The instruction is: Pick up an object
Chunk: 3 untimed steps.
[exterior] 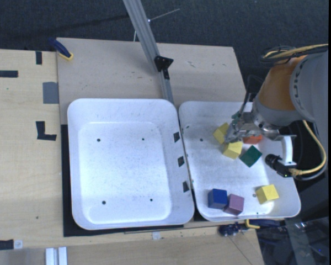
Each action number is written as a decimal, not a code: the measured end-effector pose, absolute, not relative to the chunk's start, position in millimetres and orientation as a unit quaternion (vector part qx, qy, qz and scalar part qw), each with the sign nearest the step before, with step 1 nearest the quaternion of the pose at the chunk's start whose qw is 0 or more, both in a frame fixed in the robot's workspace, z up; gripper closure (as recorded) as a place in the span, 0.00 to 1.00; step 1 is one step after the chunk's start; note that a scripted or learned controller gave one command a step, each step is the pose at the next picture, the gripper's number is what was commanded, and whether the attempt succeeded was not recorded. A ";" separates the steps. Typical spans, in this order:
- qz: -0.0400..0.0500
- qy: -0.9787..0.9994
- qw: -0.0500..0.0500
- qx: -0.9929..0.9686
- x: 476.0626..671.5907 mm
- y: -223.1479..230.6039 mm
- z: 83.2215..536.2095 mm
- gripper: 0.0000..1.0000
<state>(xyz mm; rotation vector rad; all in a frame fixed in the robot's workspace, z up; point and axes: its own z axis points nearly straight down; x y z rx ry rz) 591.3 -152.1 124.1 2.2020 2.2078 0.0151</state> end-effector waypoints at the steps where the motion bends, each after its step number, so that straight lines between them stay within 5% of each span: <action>1: 0.001 0.707 0.001 0.707 592.5 -157.7 167.9 1.00; 3: 0.001 0.708 0.002 0.706 593.0 -159.4 273.8 1.00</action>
